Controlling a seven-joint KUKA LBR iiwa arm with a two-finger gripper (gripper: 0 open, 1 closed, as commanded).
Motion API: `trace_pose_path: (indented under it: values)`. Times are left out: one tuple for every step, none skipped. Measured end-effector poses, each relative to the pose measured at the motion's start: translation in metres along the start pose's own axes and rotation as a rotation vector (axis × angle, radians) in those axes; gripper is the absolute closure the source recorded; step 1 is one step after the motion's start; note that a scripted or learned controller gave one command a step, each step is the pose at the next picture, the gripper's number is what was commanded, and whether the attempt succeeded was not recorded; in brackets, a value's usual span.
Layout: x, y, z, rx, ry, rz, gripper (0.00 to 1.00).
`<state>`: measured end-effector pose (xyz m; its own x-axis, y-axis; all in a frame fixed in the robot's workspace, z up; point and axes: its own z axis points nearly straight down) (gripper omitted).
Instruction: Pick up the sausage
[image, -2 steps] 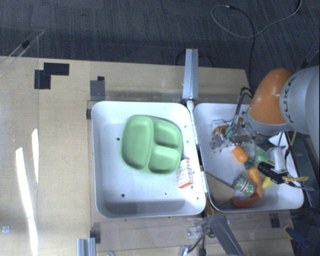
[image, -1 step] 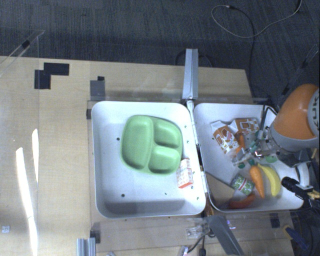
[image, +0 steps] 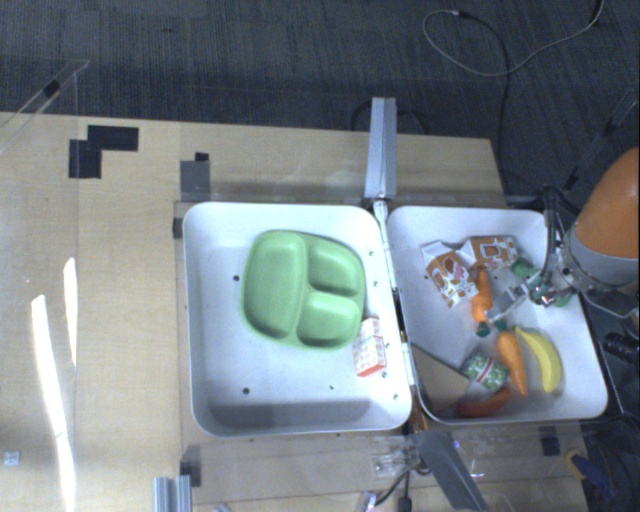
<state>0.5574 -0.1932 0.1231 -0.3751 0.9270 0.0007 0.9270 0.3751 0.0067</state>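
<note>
Nearest edge of the right bin (image: 590, 405): the sausage (image: 484, 405), dark red, lies along the front wall at the bin's front-left part. Just behind it a small green-and-white can (image: 487, 372), touching or nearly so. Right of the can, an orange carrot (image: 513, 362) lying lengthwise, and a yellow banana (image: 543, 360) just beside it on the right. Further back, a second slimmer carrot (image: 483, 292) points toward the far wall; two orange-and-white snack packets (image: 449, 273) and (image: 494, 249) sit at the far part of the bin. Left bin (image: 200, 380): a small red-and-white carton (image: 370, 352) against the right wall, a green divided plate (image: 304, 287) behind it. Pale wood surface (image: 110, 330) around both bins. Arm enters from the right, orange band (image: 615, 212) high over the right bin's far-right corner; claw (image: 520, 300) hangs low near the slim carrot, well apart from the sausage. Cannot tell whether it is apart or together; nothing visibly held.
</note>
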Motion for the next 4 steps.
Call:
trace_pose_path:
  values:
    - [-0.023,0.046,0.026,-0.014,-0.014,-0.110,0.00]
    - [-0.024,0.048,0.010,-0.020,-0.017,-0.108,1.00]
    - [-0.023,0.048,0.012,-0.019,-0.017,-0.109,0.00]
    - [0.029,0.085,0.036,-0.002,-0.004,0.017,0.00]
